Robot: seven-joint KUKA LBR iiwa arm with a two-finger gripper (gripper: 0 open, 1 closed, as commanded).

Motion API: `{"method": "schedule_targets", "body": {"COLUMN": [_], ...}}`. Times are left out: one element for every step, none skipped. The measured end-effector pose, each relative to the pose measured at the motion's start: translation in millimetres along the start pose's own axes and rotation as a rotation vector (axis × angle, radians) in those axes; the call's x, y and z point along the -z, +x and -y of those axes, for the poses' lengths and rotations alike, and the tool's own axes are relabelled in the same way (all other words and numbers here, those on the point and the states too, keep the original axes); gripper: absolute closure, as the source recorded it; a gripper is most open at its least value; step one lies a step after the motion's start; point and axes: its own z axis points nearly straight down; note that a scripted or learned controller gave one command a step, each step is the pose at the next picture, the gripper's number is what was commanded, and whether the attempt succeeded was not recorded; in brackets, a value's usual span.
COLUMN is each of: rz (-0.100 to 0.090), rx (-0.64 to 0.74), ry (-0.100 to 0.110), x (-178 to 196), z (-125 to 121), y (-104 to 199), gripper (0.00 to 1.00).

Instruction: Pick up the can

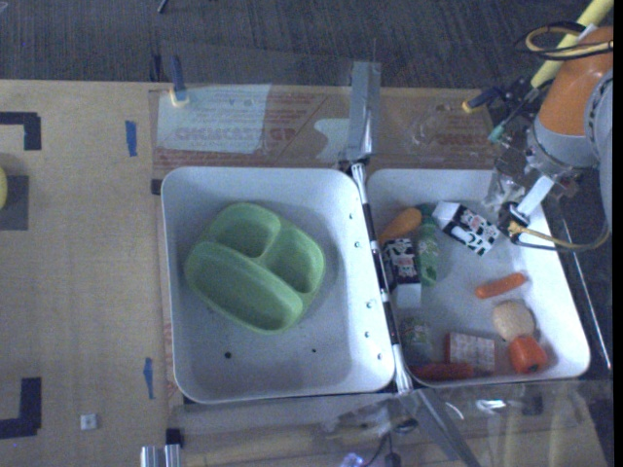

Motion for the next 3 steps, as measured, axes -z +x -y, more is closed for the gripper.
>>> {"method": "schedule_targets", "body": {"rz": [0.001, 0.001, -0.001], "rx": [0.015, -0.015, -0.257], "ry": [0.004, 0.005, 0.001], "x": [-6.4, -27.4, -39.6], "z": [3.5, -1.0, -5.9], "y": [4.0, -2.8, -9.1], "gripper": [1.0, 1.0, 1.0]}}
